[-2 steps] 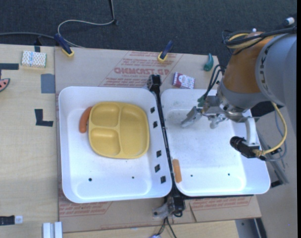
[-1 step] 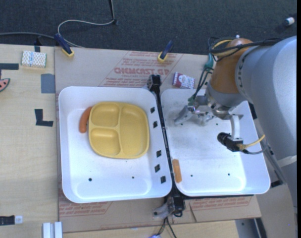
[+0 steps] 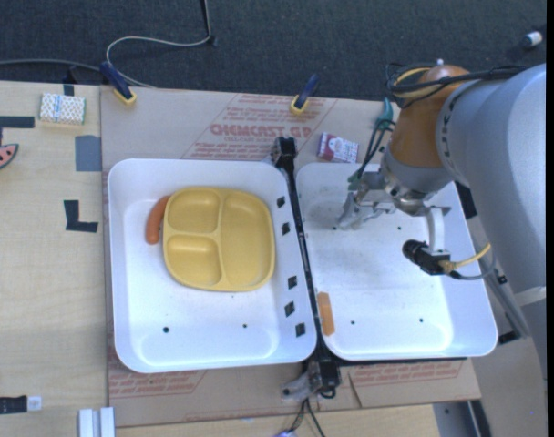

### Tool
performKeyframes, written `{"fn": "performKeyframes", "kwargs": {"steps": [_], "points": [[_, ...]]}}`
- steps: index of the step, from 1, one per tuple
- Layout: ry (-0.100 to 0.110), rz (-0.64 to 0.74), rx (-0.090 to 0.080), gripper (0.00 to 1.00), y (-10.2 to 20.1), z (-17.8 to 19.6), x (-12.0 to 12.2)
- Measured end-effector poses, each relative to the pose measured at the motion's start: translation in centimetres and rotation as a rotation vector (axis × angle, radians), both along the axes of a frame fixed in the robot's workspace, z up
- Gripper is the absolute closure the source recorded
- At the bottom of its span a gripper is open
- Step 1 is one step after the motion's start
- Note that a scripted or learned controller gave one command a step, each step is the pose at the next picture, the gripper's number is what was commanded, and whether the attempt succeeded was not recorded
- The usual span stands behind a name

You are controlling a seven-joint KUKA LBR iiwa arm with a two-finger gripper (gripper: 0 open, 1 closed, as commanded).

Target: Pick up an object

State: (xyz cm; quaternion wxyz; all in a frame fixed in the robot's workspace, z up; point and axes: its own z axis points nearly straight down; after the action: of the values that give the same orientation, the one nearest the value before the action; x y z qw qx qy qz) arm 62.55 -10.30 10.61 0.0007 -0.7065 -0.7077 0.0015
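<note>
Now, camera view: gripper (image 3: 350,215) low over the bare upper floor of the right bin (image 3: 395,335), whether its claw is open or closed I cannot tell | nearest object: small orange piece (image 3: 325,312) at that bin's lower left edge (well apart from the claw) | step: approach, nothing held | next: shift toward the piece, descend, close.

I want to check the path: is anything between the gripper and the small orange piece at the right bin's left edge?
Nothing visible lies between them. The gripper hovers over bare floor of the right bin, and the orange piece lies nearer the camera against the bin's left wall.
</note>
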Motion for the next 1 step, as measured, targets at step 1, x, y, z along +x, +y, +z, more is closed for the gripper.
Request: {"fn": "performKeyframes", "kwargs": {"steps": [1], "points": [[0.002, 0.001, 0.001, 1.00, 0.06, 0.91, -0.03]]}}
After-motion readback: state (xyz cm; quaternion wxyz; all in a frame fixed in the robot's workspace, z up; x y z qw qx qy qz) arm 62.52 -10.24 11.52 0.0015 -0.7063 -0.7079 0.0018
